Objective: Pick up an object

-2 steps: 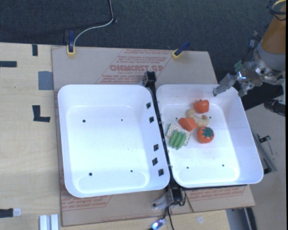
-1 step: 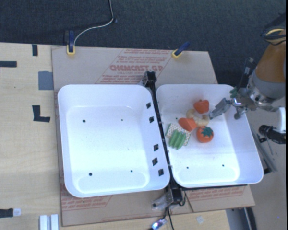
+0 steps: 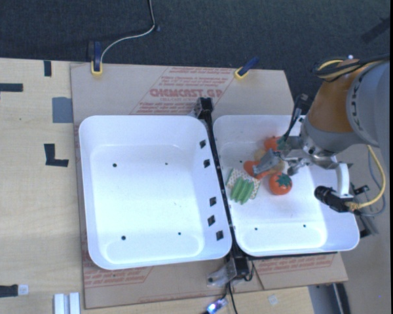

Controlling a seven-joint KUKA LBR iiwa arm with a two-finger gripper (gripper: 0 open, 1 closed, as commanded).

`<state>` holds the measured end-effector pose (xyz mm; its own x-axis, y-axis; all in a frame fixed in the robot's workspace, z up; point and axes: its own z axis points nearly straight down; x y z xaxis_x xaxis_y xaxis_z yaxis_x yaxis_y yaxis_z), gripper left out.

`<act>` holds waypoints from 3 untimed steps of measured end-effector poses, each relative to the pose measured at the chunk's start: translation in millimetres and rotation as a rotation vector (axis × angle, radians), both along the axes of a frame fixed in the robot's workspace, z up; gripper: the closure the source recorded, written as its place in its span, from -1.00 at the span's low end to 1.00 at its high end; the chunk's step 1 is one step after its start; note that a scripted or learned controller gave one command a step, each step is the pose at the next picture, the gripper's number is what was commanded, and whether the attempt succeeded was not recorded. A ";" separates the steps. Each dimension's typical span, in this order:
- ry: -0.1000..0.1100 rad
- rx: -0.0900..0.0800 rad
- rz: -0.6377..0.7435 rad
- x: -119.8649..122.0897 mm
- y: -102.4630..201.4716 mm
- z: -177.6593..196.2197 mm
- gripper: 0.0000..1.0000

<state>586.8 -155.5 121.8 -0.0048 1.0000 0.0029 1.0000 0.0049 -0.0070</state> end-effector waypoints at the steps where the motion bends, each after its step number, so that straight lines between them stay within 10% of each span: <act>1: -0.013 -0.006 -0.006 -5.6 7.2 -34.7 -1.00; 2: -0.019 0.004 -0.001 -1.8 12.2 -19.3 1.00; 3: -0.013 0.002 0.009 -20.8 131.8 67.7 1.00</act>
